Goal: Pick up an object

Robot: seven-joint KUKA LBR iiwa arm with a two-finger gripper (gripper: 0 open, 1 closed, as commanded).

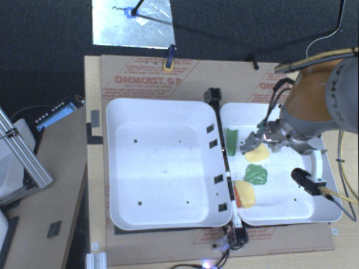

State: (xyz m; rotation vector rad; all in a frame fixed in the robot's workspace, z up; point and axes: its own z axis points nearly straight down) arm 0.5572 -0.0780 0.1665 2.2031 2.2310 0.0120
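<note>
The left bin lies open, while toys and the arm crowd the right bin.

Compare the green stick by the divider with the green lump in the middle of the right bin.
The green stick is long, narrow and straight-edged; the green lump is rounded and irregular. The green stick lies against the bin's left wall, while the green lump sits nearer the middle, between two yellow pieces. Both are green and lie in the right bin.

Four objects in right bin; left bin beside.
</note>
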